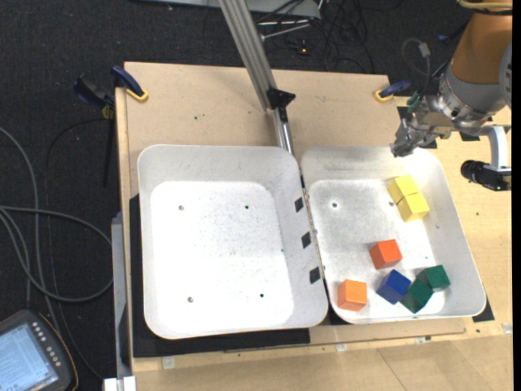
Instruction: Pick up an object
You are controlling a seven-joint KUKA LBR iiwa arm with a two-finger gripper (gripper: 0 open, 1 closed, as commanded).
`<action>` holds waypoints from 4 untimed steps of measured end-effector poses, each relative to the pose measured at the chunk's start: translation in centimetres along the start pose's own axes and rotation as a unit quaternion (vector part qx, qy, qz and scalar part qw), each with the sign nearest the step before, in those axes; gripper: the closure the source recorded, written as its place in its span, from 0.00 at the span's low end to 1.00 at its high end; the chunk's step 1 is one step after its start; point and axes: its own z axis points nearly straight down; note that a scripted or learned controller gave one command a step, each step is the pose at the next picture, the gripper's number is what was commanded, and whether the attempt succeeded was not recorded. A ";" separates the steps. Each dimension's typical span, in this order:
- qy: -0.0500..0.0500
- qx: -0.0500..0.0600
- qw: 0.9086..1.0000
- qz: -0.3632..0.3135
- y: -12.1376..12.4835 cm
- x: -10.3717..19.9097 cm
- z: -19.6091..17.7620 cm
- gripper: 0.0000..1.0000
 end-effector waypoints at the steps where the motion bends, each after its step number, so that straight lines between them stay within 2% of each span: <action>1: 0.000 0.001 1.000 0.000 0.1 0.0 -3.1 1.00; 4: 0.002 0.005 1.000 -0.003 -2.0 16.1 0.6 1.00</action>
